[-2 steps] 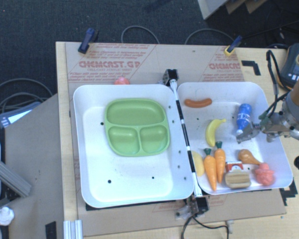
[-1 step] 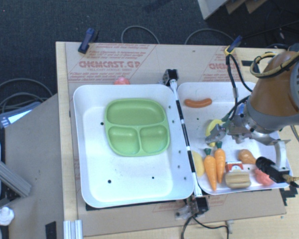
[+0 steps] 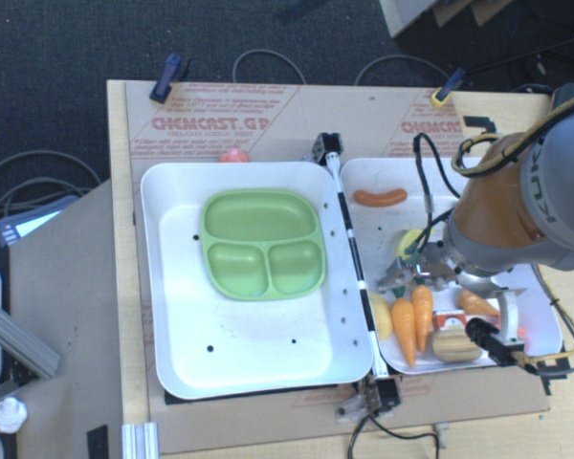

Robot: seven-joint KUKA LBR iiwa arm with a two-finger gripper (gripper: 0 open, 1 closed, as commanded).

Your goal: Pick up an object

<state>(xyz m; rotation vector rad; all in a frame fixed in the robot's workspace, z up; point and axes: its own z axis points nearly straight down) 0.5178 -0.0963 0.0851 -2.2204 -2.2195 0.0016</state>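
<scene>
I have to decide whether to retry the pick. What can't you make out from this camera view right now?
- Gripper: camera view, the arm's wrist covers it, so finger state and any hold are unreadable.
- Yellow-green item: mostly hidden behind the wrist; identity unclear.
- Right bin: its far right part is covered by the arm.
- Items beside the carrots: crowded, partly overlapped by cable, hard to name.

One fixed camera above the bench (image 3: 268, 103) — slanted down, framing both bins (image 3: 172, 285).

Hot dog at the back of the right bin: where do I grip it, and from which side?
Grip the hot dog at mid-length, coming from above, fingers across its narrow width. It lies flat, alone, long axis left-right, with bare bin floor around it.
</scene>
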